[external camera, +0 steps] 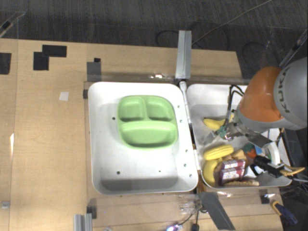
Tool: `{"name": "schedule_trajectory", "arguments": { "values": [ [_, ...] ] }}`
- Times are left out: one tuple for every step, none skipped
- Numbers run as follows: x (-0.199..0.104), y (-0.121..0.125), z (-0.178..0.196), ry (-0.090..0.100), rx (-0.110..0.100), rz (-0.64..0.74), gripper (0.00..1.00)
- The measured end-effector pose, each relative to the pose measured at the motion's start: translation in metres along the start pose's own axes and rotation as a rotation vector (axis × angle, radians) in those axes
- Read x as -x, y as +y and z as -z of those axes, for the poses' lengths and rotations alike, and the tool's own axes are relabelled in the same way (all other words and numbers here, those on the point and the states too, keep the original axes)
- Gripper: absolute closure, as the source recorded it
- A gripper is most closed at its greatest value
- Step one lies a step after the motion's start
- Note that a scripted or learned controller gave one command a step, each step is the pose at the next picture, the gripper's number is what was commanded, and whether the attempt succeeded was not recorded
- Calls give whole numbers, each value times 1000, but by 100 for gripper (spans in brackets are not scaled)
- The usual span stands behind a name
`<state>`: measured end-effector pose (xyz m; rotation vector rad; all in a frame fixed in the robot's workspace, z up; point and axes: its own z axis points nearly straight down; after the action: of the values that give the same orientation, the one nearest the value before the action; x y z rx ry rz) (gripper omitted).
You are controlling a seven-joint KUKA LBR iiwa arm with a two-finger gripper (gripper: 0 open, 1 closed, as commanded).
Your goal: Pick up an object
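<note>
The two-finger gripper [225,132] hung low in the right-hand white bin [202,100], its state impossible to tell, beside yellow plastic bananas [218,152] and a dark red packet [233,171]; crowding there risked a glancing, empty grab

Green tray [146,121] in left bin [98,143]; arm [269,100] over right bin [202,97].
</note>
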<state>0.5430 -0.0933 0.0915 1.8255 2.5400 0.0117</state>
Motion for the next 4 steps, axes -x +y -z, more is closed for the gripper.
{"name": "schedule_trajectory", "arguments": {
  "values": [
    [-2, 4, 12, 3, 7, 2, 100],
    [-14, 65, 94, 4, -7, -75, 100],
    [-14, 65, 94, 4, -8, -74, 0],
    [23, 36, 10, 4, -8, -36, 0]
  ]
}}
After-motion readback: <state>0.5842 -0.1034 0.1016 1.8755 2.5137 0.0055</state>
